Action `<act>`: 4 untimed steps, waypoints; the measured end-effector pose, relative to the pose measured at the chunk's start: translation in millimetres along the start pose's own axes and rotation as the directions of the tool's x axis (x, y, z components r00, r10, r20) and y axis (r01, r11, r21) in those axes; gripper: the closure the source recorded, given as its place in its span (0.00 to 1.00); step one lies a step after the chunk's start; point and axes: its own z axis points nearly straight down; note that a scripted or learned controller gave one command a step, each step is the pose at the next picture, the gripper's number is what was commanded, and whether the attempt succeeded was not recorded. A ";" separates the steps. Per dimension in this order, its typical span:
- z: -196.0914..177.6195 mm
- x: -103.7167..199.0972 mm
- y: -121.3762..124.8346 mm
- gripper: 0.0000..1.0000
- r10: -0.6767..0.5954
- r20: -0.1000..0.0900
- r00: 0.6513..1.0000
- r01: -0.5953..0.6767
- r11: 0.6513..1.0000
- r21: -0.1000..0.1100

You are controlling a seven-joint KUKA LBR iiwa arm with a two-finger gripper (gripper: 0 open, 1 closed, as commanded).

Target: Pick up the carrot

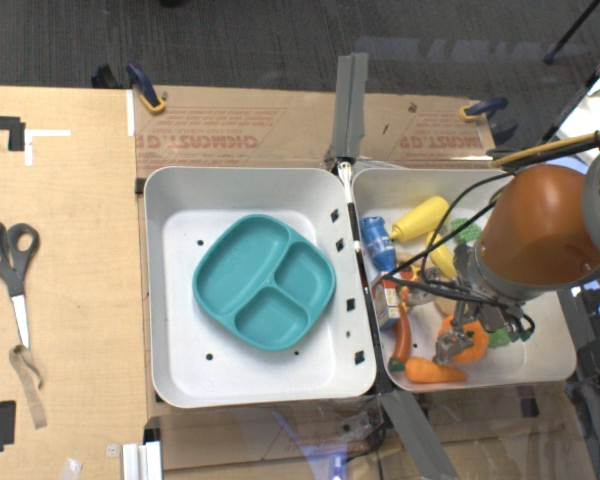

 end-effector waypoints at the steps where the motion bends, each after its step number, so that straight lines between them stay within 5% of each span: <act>1: 1.0 -3.5 1.5 0.00 -0.040 -0.007 0.999 0.040 0.999 -0.003; 2: 1.2 -3.9 1.2 0.00 -0.046 -0.008 0.999 0.046 0.999 -0.004; 3: 2.8 -12.8 2.0 0.00 -0.361 -0.011 0.933 0.361 0.933 -0.010; 4: -0.3 -5.7 4.4 0.00 -0.483 0.004 0.876 0.483 0.876 -0.001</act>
